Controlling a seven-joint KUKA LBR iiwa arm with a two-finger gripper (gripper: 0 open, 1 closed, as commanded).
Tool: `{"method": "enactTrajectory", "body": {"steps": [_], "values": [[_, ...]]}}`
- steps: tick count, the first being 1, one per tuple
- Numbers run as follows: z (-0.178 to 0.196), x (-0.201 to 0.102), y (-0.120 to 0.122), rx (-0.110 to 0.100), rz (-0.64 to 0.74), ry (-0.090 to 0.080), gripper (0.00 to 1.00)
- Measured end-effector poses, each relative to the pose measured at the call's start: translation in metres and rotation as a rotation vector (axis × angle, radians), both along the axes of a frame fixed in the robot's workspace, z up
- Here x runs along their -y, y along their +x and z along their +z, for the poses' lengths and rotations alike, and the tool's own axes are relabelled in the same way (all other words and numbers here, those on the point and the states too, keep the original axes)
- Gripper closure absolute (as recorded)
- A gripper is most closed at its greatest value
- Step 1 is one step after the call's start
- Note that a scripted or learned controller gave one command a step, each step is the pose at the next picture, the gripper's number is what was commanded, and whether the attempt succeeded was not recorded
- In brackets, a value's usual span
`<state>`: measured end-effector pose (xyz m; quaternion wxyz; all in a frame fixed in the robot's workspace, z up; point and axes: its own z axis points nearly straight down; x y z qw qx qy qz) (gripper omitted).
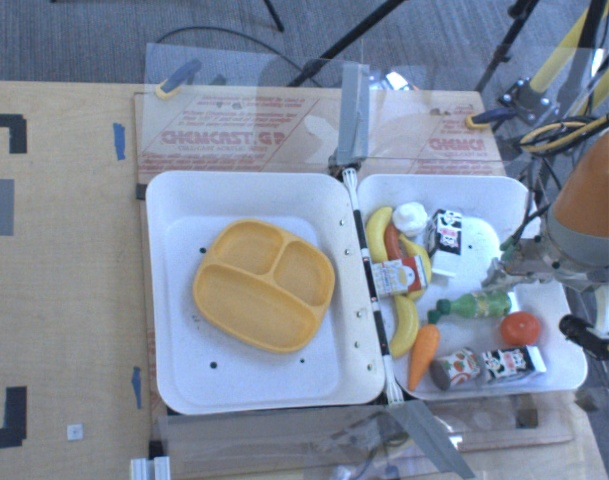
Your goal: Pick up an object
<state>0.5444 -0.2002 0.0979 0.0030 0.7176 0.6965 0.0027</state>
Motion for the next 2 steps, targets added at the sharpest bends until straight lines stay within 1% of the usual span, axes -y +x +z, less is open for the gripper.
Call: {"method": "enactTrajectory", "body": {"steps": [1,2], "values": [[-0.012,-0.008,0.103,-0.005,-0.047,-0.001,1.0],[0.087,-0.174,0.076,-0.006,0.011,0.001,1.0]]}}
